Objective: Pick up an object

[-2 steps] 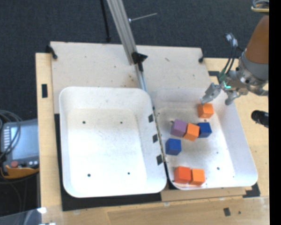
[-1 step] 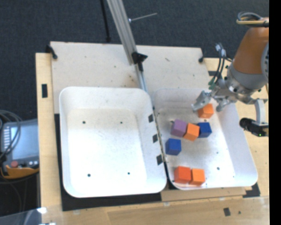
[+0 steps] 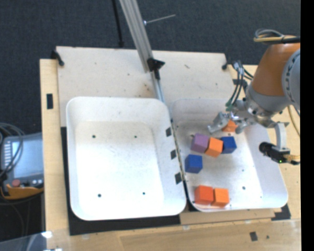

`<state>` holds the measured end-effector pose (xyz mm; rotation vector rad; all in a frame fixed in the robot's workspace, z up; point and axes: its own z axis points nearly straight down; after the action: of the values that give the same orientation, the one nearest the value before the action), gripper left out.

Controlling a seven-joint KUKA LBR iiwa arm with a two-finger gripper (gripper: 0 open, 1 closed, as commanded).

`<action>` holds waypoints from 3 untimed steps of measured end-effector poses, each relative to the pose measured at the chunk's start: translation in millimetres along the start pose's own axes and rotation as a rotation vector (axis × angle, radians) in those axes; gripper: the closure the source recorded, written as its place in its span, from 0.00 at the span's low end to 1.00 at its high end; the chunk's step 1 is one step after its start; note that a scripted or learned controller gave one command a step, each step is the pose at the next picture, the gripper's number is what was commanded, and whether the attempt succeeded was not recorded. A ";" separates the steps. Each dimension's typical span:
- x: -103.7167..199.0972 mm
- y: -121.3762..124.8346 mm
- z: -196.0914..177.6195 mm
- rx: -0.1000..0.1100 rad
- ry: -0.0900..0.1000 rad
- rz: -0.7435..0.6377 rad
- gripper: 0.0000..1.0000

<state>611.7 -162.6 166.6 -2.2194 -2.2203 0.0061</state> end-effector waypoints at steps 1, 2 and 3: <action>-10.8 7.1 40.3 -0.016 -0.003 0.003 0.00; -12.1 9.0 25.8 -0.025 -0.004 0.006 1.00; -15.4 18.9 -23.5 -0.011 -0.001 -0.002 1.00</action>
<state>630.8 -178.0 190.1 -2.2233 -2.2286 -0.0050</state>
